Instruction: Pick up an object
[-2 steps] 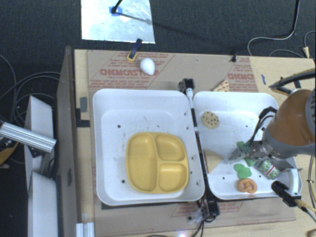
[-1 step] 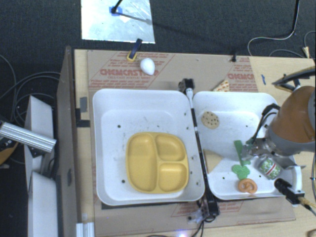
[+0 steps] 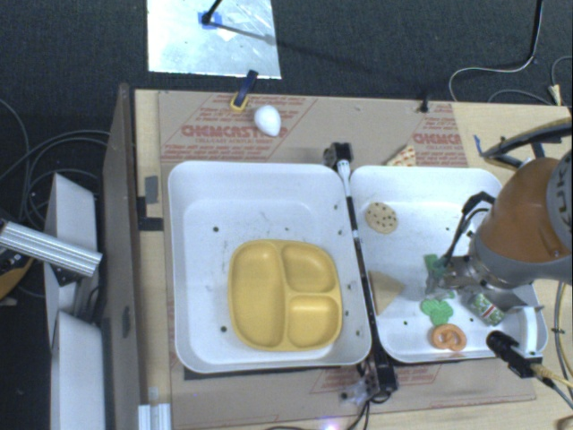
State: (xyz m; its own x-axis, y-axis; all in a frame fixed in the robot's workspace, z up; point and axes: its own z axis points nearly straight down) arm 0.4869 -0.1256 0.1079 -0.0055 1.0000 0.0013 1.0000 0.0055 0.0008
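Note:
In the right bin point(image 3: 421, 195) lie a round speckled cookie point(image 3: 382, 216), a green leafy toy point(image 3: 438, 310), an orange pretzel-like ring point(image 3: 448, 336) and a small green-and-white cylinder point(image 3: 486, 307). My gripper point(image 3: 445, 280) is low in this bin, right above the green toy and left of the cylinder. A bit of green point(image 3: 432, 263) shows at the gripper's left side. The grey arm with its orange band point(image 3: 528, 218) covers the bin's right part.
The left bin point(image 3: 201, 195) holds a yellow divided plate point(image 3: 286, 294). A white egg point(image 3: 267, 119) and a small blue-yellow item point(image 3: 242, 92) lie on the cardboard behind the bins. A cracker point(image 3: 403, 157) rests behind the right bin. Cables run at right.

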